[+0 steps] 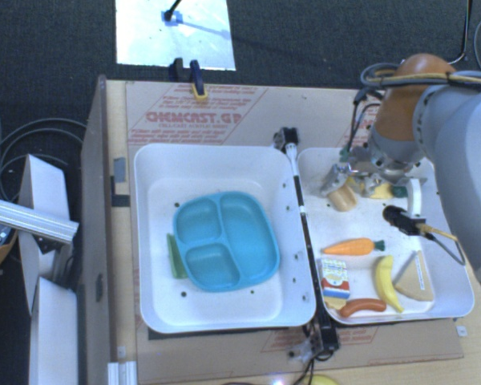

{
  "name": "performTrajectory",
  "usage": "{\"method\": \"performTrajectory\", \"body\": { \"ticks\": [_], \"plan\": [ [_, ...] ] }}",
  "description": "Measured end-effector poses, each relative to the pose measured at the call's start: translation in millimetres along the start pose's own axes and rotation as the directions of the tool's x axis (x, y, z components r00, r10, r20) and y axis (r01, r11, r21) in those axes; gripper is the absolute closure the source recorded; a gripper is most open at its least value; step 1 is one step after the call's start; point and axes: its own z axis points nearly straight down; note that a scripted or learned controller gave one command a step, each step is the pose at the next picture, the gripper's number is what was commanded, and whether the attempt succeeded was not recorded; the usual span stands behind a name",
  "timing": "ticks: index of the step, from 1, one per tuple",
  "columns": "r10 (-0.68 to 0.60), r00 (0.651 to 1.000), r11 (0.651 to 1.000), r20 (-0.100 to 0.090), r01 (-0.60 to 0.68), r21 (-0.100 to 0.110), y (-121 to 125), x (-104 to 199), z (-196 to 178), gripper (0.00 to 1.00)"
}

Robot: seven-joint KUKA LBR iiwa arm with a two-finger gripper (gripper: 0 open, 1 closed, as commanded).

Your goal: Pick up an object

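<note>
Gripper is low at the far edge of the right bin, over a tan, bread-like piece; you can't tell whether it is open or closed on anything.

Risk, as a judgement: the piece lies near the divider wall, so your fingers may clip the rim or nudge it aside.

Count in right bin: one carrot, one banana, one sausage, one cheese wedge, one small carton.

Left bin: one blue tray.
</note>
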Motion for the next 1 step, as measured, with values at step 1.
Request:
{"method": "performTrajectory", "body": {
  "ticks": [1],
  "plan": [
    [-0.007,1.0,1.0,0.009,0.007,-0.024,-7.2,28.3,-2.8,0.0]
  ]
}}
